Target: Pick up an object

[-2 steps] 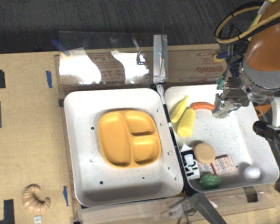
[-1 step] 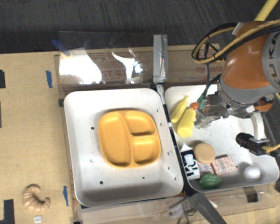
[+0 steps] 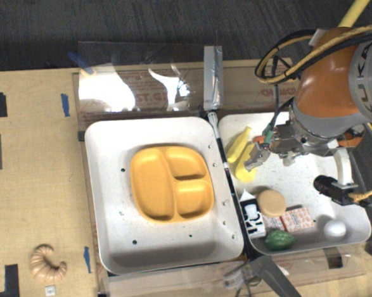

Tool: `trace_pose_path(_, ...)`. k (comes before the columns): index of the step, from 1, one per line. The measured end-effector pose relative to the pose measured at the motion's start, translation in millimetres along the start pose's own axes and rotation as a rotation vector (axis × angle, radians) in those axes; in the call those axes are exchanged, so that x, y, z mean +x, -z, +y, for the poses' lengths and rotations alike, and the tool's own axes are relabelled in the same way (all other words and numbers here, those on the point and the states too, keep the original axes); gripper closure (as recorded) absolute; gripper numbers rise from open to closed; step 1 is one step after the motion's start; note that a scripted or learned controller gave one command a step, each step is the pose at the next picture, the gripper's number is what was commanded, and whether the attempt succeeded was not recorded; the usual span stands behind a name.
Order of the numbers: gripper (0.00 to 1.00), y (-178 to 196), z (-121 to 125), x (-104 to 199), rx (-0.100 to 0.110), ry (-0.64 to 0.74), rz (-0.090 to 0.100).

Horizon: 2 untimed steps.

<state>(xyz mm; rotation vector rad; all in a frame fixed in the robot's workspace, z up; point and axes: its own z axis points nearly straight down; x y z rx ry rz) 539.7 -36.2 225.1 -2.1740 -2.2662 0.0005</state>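
Camera view: jaws [image 3: 258, 160] over yellow banana [image 3: 239, 148], their state unclear, banana partly hidden.

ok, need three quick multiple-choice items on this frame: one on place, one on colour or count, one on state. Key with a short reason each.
1. Where does the yellow divided tray lie?
A. In the left bin
B. In the right bin
C. On the bench outside the bins

2. What colour is the small object at the right bin's near edge, beside the tan round lid?
A. Blue
B. Green
C. Purple

3. How does the croissant-shaped toy stand relative to the bins?
A. Inside the left bin
B. Held by the tool
C. On the bench, apart from both bins

Key: 1 A, the tray sits in the middle of the left bin. 2 B, the green object lies just below the tan round lid in the right bin. 3 C, it rests on the bench, left of the left bin.
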Motion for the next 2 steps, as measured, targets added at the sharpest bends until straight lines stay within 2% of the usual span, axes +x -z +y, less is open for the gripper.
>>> trace_pose_path(1,0.0,-42,71,-33,0.001,-0.156,-0.001)
trace_pose_path(2,0.0,-93,77,-59,0.004,-0.215,-0.001)
